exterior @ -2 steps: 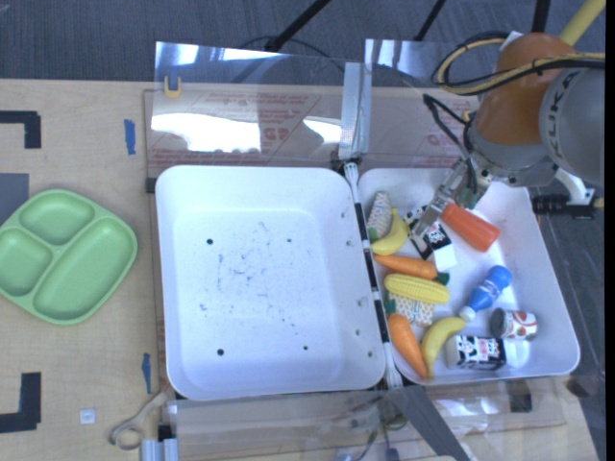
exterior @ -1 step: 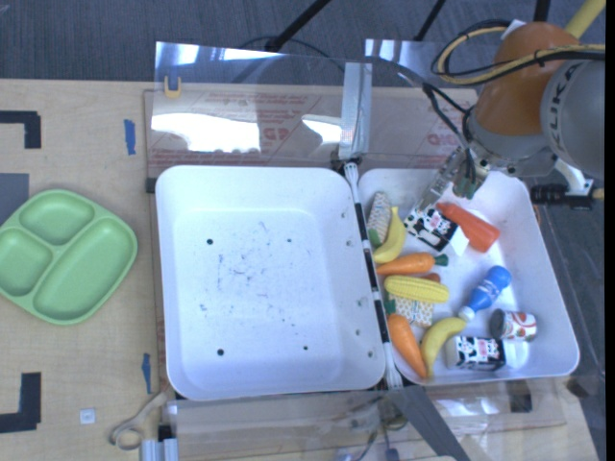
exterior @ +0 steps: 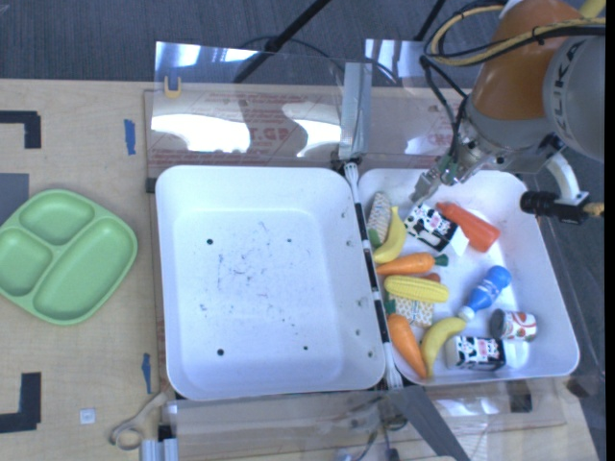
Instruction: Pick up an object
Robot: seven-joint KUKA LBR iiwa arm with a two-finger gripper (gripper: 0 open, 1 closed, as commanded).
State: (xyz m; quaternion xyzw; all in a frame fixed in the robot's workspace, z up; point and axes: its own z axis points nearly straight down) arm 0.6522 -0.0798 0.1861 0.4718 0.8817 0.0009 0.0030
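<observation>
Gripping nothing that I could see, my gripper [exterior: 430,185] hung over the back of the right bin [exterior: 555,286], just above the black-and-white cow-patterned carton [exterior: 429,225]; whether its thin fingers stood apart or together I could not tell.

Nearest the front rim lay a second cow-patterned carton [exterior: 478,351] beside a small white can [exterior: 517,327], with a curved yellow banana [exterior: 439,340] and a carrot [exterior: 406,346] whose long axis ran along the divider. Farther in, a knobbly ear of corn [exterior: 415,289] lay crosswise, a second carrot [exterior: 407,264] above it pointing toward the right wall, and a blue bottle [exterior: 484,290] slanted up to the right. Beyond those, another banana [exterior: 392,238] hugged the divider, and an orange-red wedge [exterior: 471,227] pointed down to the right beside the carton beneath me.

Smooth white floor stayed open along the right wall. To the left, the left bin [exterior: 259,267] showed a scuffed white bottom, and a green compartment plate [exterior: 63,254] sat on the wooden bench [exterior: 67,373].
</observation>
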